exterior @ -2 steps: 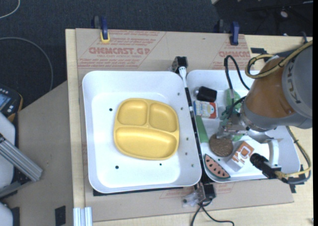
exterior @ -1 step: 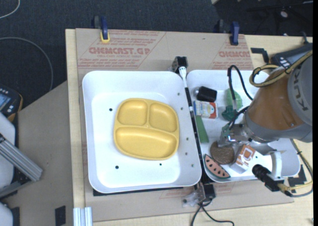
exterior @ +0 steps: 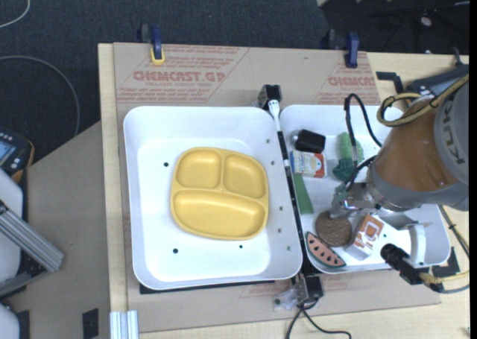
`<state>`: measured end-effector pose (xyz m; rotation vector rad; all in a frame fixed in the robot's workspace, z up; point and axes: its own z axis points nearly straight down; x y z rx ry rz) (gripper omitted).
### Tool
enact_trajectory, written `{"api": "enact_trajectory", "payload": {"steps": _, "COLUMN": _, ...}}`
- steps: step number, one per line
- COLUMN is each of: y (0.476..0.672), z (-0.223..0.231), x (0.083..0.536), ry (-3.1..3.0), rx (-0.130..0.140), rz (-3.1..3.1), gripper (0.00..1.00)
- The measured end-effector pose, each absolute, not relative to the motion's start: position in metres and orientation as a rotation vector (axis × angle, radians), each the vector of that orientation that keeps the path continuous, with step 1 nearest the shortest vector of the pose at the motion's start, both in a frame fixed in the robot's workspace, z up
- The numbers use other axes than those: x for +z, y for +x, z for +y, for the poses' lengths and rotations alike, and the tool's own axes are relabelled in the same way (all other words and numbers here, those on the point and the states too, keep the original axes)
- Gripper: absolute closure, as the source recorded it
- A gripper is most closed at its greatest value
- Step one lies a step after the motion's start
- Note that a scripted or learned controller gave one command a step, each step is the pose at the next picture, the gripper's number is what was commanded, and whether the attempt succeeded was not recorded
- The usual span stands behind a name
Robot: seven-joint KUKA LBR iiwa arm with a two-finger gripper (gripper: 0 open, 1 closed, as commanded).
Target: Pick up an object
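Item: brown round object (exterior: 335, 230), most likely a cookie-shaped toy, lying flat in the right bin (exterior: 440, 252) toward that bin's front edge and left of its middle. It sits directly under the hand (exterior: 349, 203), so it is judged the likeliest target of the pick. Judged light, stiff, low in profile; a flat disc offers little height to grip, so hold should be taken across its width at the rim, pressing well down. Risk judged: it may slide on the smooth bin floor.

Hand: lowered over the right bin, just behind the brown disc. Whether it is released or clenched cannot be told; nothing is seen grasped.

Neighbours, same bin: watermelon slice (exterior: 325, 250), touching or just beside the disc on its front-left side, near the bin's front left corner; small orange-and-white carton (exterior: 367, 235), just to the right of the disc; white-and-red packet (exterior: 308, 164) and black block (exterior: 309, 140), toward the back left; green object (exterior: 346, 157), behind the hand, partly covered by cable.

Left bin (exterior: 145, 181): holds a yellow divided plate (exterior: 220, 193), near its middle, well apart from the hand.

Worktop (exterior: 223, 69): carries both bins side by side, with clamps at its back edge.
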<state>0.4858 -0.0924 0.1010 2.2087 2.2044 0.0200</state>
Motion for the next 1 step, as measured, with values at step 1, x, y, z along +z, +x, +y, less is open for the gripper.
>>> {"api": "enact_trajectory", "payload": {"steps": 1, "y": 0.4852, "z": -0.0924, "x": 0.1, "ry": 2.211, "rx": 0.018, "rz": 2.205, "gripper": 0.0}}
